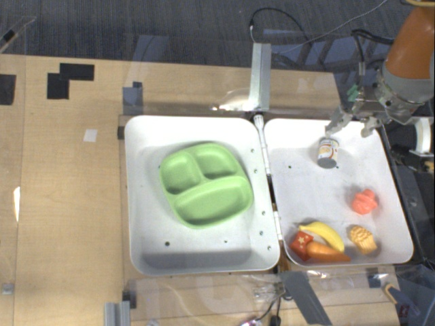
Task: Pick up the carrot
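arm (413,43) cropped at right edge, carrot (326,252) partly under banana (324,234)

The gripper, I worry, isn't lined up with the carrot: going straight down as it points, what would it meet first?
Probably bare floor of the right bin, near its far edge. The gripper, fingers spread, hangs above that spot; the small can lies just beside, though depth is unclear. The carrot lies at the near edge.

I'm looking at a pale wood bench (61,202) carrying black marks (68,79), dark grey carpet (170,12) lying beyond it, cables (306,36) trailing across.
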Controlling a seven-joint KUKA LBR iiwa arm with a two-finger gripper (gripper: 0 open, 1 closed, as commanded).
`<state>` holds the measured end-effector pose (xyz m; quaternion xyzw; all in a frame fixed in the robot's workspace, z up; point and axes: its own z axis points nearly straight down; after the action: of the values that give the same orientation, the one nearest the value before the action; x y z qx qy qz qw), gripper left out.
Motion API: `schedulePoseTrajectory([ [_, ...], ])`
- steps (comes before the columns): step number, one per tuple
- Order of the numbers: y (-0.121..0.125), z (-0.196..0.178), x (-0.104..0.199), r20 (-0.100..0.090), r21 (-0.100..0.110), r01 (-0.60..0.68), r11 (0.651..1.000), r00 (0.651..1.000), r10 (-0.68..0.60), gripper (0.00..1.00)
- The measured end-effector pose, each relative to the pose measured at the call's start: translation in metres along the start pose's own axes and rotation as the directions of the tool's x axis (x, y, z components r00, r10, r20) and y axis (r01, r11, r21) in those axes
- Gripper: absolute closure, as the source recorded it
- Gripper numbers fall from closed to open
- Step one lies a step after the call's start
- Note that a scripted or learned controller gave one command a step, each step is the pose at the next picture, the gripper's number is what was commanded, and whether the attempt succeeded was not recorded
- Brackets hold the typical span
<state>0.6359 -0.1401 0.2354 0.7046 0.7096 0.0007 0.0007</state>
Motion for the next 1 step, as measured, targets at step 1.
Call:
schedulePoseTrajectory([
  [1,-0.0431,-0.1221,-0.0172,0.001,-0.004,-0.220,0.976,0.976,0.220,0.00],
])
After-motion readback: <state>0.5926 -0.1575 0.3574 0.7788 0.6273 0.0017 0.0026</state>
